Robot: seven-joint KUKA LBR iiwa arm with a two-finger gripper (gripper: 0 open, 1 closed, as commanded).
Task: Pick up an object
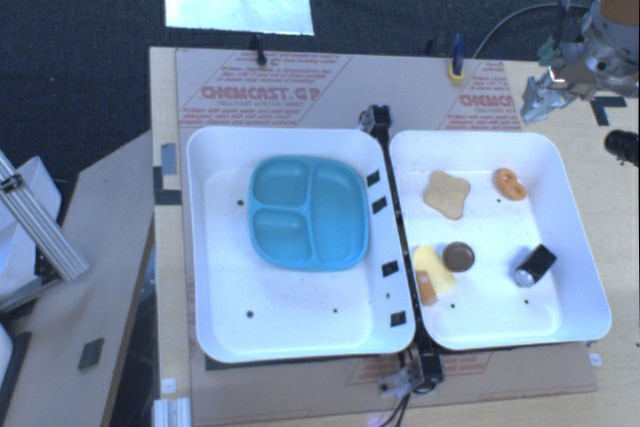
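Claw: parked above the counter past the right bin's far corner; grips nothing, spread of its tips cannot be told.
Left bin: blue divided plate, smooth hard plastic, three wells.
Right bin, left to right: yellow wedge, likely soft, squashy; tan flat lumpy piece, probably light, best pinched across its narrow waist; brown round disc, low, possibly slippery; orange ring, small, take by the outer rim; black-and-silver block, stiff, straight sides, likely the surest hold.
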